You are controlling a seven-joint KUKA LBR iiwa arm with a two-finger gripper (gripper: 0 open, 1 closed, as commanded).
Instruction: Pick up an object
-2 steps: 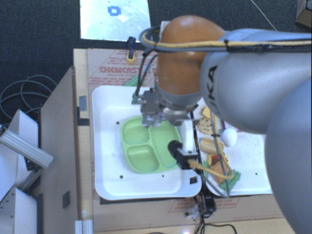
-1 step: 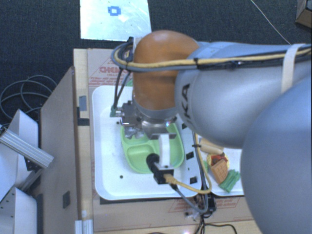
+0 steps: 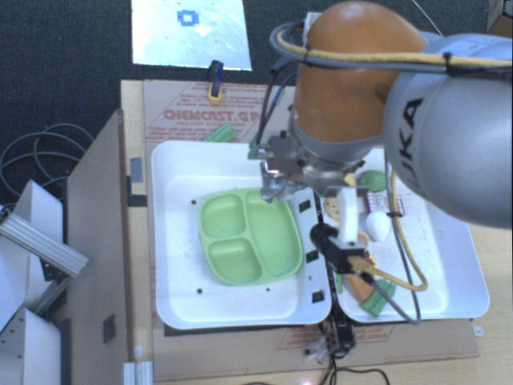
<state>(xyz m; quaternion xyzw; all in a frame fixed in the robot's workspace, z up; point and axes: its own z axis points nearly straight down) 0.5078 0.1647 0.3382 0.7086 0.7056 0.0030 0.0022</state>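
A light green divided plate (image 3: pixel 248 239) lies in the left white bin (image 3: pixel 180 215), tilted a little toward the right. My gripper (image 3: pixel 272 186) hangs low over the plate's far right corner, right at its rim. The big orange and grey wrist covers most of it from above. I see nothing held between the fingers. The right bin (image 3: pixel 457 279) holds several small things: a white egg-shaped piece (image 3: pixel 377 225), a green piece (image 3: pixel 371 180) at the back, and an orange and green piece (image 3: pixel 372 297) near the front.
The arm covers the back of the right bin and the divider between the bins. A green scrap (image 3: pixel 218 133) lies on the cardboard behind the left bin. A yellow and blue clip (image 3: pixel 215 83) sits further back. Cables trail at the front edge.
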